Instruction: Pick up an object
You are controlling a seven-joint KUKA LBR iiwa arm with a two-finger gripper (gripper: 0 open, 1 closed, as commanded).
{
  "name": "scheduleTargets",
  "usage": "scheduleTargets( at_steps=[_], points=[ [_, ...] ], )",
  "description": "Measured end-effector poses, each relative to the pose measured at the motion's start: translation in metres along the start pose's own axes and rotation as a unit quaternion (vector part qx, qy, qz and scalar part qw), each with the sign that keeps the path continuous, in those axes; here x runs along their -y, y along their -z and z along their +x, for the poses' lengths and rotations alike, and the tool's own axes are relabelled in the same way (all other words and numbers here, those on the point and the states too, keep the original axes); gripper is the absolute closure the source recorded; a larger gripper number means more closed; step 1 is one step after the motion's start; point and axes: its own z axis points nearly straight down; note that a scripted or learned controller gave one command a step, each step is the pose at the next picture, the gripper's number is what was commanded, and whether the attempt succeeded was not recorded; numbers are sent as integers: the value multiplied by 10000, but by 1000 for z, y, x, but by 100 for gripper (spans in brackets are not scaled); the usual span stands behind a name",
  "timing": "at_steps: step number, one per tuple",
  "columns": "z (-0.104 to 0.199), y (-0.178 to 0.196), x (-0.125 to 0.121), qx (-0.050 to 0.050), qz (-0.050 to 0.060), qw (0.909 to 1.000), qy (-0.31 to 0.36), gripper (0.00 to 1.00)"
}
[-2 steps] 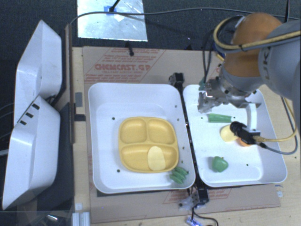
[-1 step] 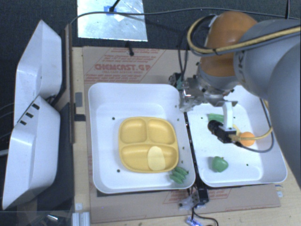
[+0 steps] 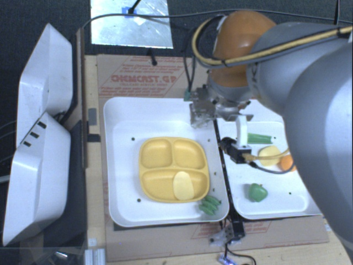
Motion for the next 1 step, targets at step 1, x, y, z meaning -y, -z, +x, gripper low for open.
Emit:
scheduleTargets(
  at_steps=[1],
  points=[
    [-2, 1, 0, 4, -6, 10000, -15, 0]
  ],
)
